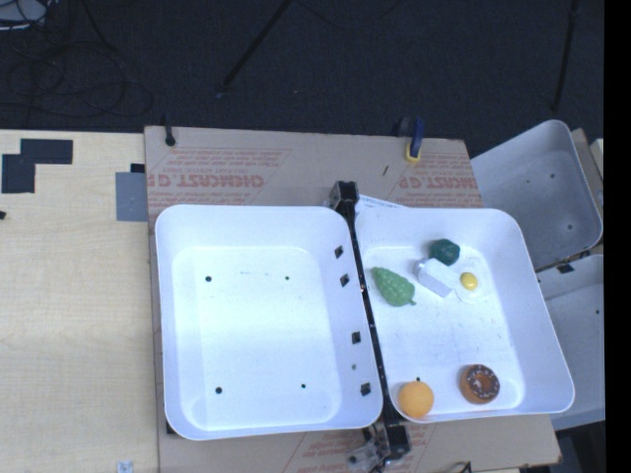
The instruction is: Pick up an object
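Doughnut (480, 383), near side of right bin (540, 308), lies apart from the ball (416, 399): descend centred, clear of the wall; gripper state I cannot tell

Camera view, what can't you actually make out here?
- Dark green lump, camera view: too small and blurred to say what it is.
- White block: its far end meets the lump; touching or merely overlapping, cannot tell.
- Fried egg: its white blends into the bin floor, so its outline is lost.
- Dark fitting between the bins: cut off by the bottom edge.
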Controlling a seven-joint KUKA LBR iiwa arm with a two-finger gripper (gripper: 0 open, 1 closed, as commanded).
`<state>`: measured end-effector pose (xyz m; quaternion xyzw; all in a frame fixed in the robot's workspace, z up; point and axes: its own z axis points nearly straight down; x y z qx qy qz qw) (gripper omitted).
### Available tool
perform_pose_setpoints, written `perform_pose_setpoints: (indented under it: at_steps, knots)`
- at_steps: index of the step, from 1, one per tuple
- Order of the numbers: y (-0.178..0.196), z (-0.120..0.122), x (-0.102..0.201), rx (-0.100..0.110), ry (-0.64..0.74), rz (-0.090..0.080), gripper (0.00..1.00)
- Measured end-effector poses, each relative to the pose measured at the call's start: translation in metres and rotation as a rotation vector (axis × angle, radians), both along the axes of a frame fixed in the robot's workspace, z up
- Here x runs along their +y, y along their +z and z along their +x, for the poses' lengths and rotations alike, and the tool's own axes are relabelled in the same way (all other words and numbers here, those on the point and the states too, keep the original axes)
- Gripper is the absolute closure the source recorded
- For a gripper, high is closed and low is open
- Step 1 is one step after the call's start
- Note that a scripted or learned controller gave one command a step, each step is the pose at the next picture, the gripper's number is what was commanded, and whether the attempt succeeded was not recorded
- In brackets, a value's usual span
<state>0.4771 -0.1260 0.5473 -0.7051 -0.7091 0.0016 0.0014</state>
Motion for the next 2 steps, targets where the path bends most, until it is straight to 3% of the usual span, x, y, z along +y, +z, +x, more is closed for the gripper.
perform_pose_setpoints:
  at_steps: [2]
  knots:
    - [-0.010,-0.001,0.014,-0.001,-0.004,0.001,1.00]
